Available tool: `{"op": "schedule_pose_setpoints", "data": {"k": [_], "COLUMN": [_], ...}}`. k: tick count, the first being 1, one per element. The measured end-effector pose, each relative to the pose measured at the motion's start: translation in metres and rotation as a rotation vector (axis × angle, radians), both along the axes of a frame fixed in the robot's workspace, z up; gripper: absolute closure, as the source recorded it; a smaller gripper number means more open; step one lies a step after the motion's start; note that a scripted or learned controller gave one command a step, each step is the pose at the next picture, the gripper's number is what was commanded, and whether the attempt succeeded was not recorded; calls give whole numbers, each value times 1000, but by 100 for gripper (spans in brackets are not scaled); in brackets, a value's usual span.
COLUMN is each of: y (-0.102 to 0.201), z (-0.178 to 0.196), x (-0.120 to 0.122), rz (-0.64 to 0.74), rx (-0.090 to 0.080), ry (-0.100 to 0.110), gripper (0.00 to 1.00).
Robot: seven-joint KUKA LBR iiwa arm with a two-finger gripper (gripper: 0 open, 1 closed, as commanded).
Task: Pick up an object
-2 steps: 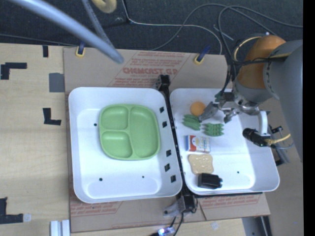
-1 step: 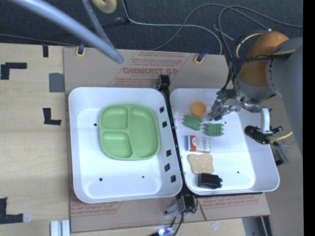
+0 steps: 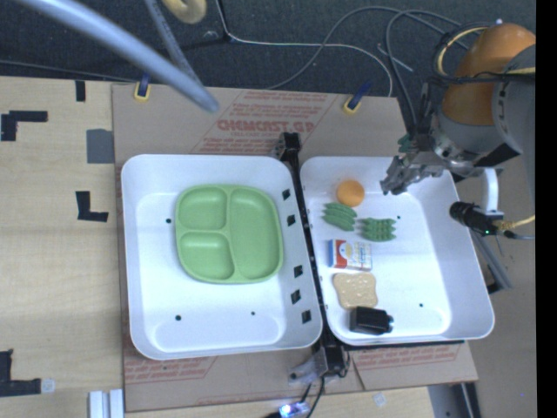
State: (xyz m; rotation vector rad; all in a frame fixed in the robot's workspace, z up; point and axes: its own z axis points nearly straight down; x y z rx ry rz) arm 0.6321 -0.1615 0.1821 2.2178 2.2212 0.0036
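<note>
Gripper (image 3: pixel 393 184) hangs in the upper right of the frame, over the top edge of the right bin (image 3: pixel 452 259), at the end of a grey arm (image 3: pixel 487 103) with an orange band that enters from the right. Whether it is open or closed I cannot tell from this angle; nothing is visibly held.

From largest to smallest: a wooden table (image 3: pixel 52 259) carries a brown cardboard sheet (image 3: pixel 261 116), and on that sit two shallow white bins side by side. The left bin (image 3: pixel 148 320), at frame centre-left, holds a light green divided plate (image 3: pixel 231 233) with three compartments. The right bin holds the small pickable things in a loose column down its left half. A tan slice of toy bread (image 3: pixel 355 289) lies low in the bin, with a black block (image 3: pixel 372 321) just below it, touching or nearly so. Above the bread is a small red, white and blue packet (image 3: pixel 351 253). Higher up lie two green leafy pieces (image 3: pixel 358 222) side by side. At the top sits a small orange ball (image 3: pixel 350 192), just left of the gripper.

Judged from this, the task is at the approach step, with no object lifted. The nearest candidate is the orange ball; the next move would call for shifting left over it, descending, and closing around it.
</note>
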Motion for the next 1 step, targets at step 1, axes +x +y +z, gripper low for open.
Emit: {"op": "schedule_pose_setpoints", "data": {"k": [1], "y": [-7], "z": [47], "x": [3], "rz": [1], "rx": [0], "ry": [0], "gripper": [100]}}
